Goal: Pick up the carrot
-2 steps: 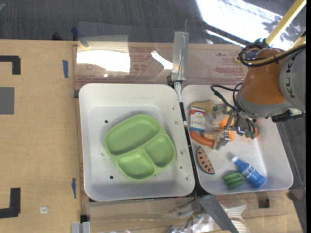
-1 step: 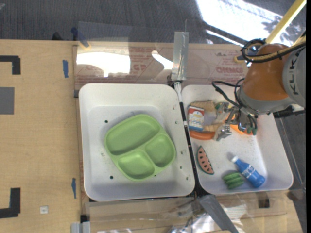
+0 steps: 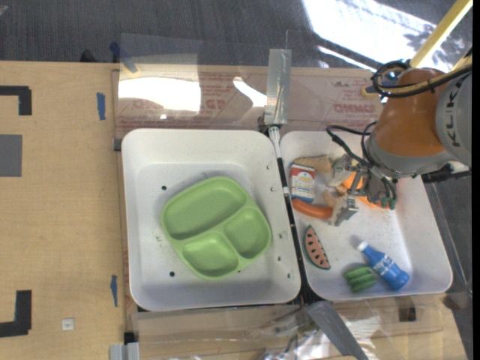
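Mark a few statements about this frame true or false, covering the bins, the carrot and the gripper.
1. The green plate lies in the left bin. True.
2. The carrot lies in the right bin. True.
3. The blue bottle stands on the green plate. False: it lies in the right bin, near the front.
4. The gripper hangs over the left bin. False: it is over the right bin, beside the carrot.
5. The watermelon slice lies behind the carrot. False: it lies in front.
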Available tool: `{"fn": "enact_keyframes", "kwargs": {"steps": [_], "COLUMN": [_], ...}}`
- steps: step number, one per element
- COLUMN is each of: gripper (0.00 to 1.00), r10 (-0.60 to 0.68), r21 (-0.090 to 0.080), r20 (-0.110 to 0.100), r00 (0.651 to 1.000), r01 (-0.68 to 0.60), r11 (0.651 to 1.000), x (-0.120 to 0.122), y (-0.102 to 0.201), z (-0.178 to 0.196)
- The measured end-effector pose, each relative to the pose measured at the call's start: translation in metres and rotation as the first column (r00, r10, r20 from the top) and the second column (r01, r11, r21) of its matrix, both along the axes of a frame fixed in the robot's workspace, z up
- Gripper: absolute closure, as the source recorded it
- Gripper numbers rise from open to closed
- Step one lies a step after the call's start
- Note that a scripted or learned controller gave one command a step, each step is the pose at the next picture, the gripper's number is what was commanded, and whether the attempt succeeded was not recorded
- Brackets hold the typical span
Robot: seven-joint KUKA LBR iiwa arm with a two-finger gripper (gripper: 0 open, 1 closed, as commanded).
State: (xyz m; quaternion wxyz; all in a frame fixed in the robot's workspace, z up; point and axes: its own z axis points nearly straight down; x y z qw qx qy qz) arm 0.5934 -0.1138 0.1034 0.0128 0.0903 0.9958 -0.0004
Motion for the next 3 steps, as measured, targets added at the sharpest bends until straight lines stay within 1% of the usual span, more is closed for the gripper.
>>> {"fn": "enact_keyframes", "kwargs": {"steps": [1, 2, 3], "gripper": [1.00, 0.00, 1.00], "r10": [0.002, 0.002, 0.004], "r21": [-0.002, -0.001, -0.004], "r20": [0.009, 0.008, 0.018], "r00": [1.000, 1.000, 1.000], "r01": [-0.002, -0.002, -0.004], "r11": [1.000, 1.000, 1.000], "x": [0.002, 0.002, 0.005], "y": [0.001, 0.001, 0.002], "z": [0.012, 0.011, 0.023]}}
